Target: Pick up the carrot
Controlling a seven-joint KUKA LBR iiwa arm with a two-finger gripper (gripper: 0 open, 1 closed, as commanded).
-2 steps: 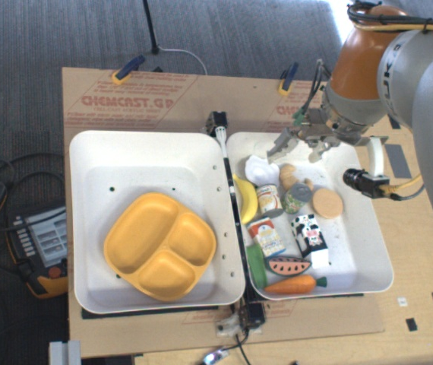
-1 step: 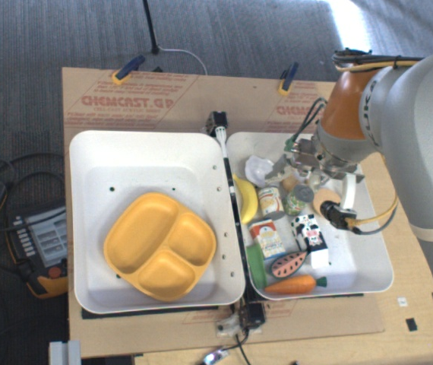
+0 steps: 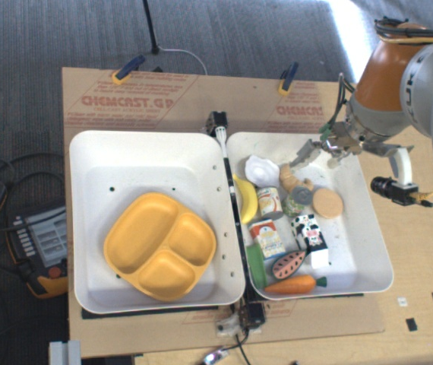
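Orange carrot (image 3: pixel 291 285): lies in the right bin (image 3: pixel 362 204), against its near wall, long axis along that wall, green stub toward the near right corner, tip toward the divider. Beyond it: mixed toy foods, banana (image 3: pixel 246 197) at the divider. Left bin (image 3: pixel 87 166): yellow sectioned plate (image 3: pixel 160 244). Far right corner: gripper (image 3: pixel 313 150), fingers spread wide, holding nothing.

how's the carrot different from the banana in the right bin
The carrot is orange and lies crosswise along the near wall of the right bin; the banana is yellow and lies lengthwise beside the wall next to the left bin. The carrot looks straight with a green end, the banana curves. Both are long toy foods, untouched by the gripper.
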